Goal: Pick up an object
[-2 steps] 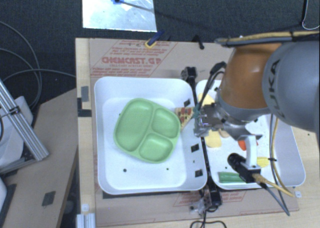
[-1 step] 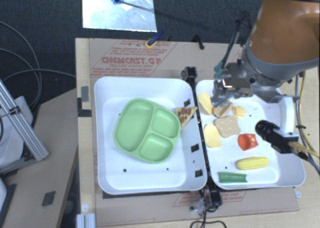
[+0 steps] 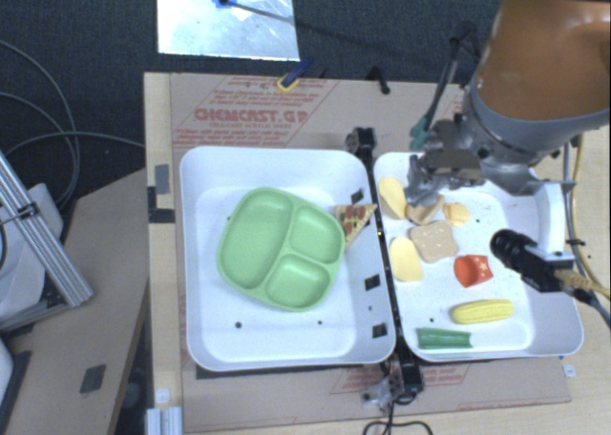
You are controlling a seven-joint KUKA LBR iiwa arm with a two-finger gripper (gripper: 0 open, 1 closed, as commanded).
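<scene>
Camera view: the gripper (image 3: 421,196) hangs low over pale food pieces (image 3: 426,212); toast (image 3: 434,241) lies just below it; its opening and grasp cannot be told.

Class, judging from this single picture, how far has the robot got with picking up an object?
Done: the hand is down in the right bin, over the toy foods near its top left. In hand: nothing visibly gripped or raised. Left: grasp and lift one; the bread slice, corn and red piece lie flat.
</scene>
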